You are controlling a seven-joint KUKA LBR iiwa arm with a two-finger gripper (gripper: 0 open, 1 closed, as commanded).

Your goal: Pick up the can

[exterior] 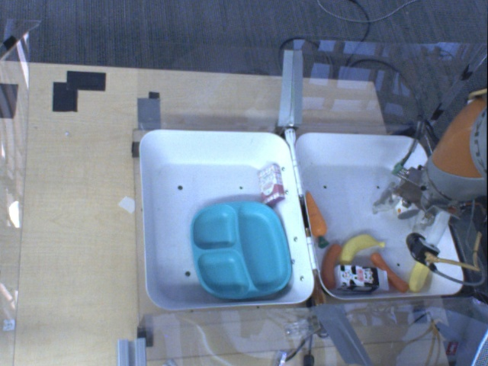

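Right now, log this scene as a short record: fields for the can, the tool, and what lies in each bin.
can: lying on its side against the right wall of the left bin, above the tray
left bin contents: can; blue three-compartment tray
right bin contents: carrot, banana, black-and-white packet, lemon
tool: over the right bin's right side, apart from the can
task state: can not yet picked up

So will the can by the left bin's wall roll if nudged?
Probably: the can looks round and seems to lean against the bin wall. It is likely light, being small beside the blue tray. The wall may crowd a grasp from that side.
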